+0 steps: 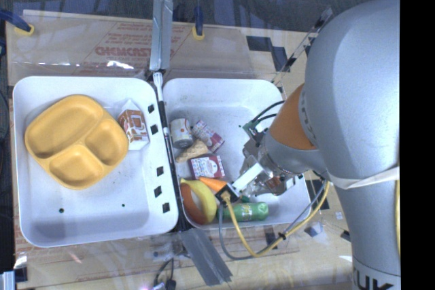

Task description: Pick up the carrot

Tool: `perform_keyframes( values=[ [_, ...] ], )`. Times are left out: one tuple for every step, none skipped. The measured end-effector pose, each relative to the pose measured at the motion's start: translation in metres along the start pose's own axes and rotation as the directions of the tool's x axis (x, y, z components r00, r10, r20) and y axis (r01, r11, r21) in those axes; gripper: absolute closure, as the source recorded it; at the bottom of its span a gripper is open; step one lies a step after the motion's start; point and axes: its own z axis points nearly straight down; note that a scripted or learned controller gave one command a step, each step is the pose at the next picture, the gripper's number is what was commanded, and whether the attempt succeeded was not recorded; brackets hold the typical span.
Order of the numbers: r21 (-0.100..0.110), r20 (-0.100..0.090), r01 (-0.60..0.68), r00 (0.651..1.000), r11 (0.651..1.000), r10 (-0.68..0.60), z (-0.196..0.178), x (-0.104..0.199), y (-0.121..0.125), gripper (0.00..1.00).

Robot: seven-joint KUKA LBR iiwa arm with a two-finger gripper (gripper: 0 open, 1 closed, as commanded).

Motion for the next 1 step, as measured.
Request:
perform_keyframes(
  values=[
    [-0.008, -0.005, 0.166, 0.986, 0.986, -0.166, -0.0455, 0.0359, 0.0507, 1.00]
  ],
)
